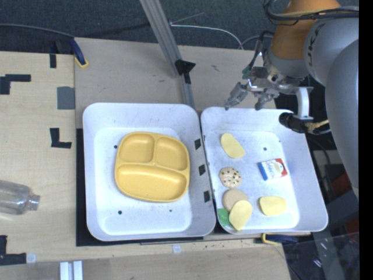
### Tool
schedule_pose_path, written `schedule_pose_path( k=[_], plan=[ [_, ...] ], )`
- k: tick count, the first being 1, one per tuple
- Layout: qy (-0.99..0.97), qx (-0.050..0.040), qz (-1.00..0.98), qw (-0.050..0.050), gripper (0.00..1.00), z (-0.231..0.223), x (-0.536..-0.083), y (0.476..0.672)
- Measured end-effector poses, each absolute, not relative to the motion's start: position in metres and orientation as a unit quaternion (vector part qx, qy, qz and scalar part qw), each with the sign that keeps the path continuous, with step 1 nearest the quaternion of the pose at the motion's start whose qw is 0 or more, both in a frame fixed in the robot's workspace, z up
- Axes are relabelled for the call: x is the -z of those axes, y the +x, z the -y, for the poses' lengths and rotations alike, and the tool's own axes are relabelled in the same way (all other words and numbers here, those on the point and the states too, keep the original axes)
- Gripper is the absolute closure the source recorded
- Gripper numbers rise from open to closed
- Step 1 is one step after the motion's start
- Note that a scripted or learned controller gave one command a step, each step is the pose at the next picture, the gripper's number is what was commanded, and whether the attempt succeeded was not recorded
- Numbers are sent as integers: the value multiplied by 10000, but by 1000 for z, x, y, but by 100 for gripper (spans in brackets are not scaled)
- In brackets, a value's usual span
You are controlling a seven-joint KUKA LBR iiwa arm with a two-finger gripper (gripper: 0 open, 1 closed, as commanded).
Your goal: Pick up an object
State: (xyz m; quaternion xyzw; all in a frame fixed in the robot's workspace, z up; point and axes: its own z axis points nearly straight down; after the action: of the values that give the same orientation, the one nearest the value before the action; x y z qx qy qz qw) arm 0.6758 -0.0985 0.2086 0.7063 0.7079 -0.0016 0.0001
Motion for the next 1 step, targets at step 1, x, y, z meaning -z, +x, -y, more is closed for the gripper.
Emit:
schedule_pose_path(
  k=[1],
  plan=[
    [7070, 30, -7072, -19, 0, 104, -163, 647]
  ],
)
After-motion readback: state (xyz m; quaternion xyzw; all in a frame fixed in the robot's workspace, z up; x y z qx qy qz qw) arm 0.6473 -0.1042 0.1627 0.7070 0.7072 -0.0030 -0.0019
